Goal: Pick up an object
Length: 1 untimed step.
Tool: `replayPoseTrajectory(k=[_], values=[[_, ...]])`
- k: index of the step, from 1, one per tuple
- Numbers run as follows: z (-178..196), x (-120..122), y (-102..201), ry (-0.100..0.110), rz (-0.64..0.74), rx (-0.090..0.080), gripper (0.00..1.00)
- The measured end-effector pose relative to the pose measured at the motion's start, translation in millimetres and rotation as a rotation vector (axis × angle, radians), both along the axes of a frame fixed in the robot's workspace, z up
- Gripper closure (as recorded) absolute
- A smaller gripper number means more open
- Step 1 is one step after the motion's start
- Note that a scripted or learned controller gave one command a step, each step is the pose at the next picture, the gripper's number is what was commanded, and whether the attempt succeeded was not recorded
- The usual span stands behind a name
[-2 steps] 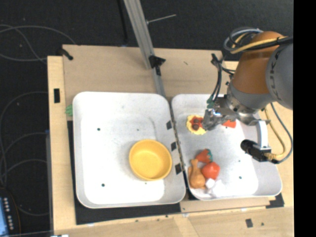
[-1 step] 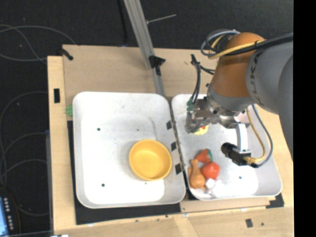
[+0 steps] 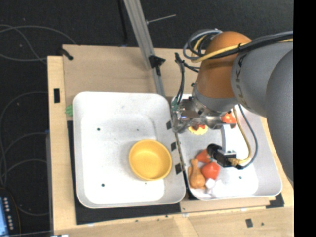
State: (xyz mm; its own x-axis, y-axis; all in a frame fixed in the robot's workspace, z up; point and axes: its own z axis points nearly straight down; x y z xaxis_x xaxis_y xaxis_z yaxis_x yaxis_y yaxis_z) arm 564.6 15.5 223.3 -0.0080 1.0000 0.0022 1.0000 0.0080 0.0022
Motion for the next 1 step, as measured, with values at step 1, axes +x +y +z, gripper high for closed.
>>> replayPoseTrajectory(k=[1], values=[[12.2,6.4,51.2,0.001,0.001,0.000,1.00]])
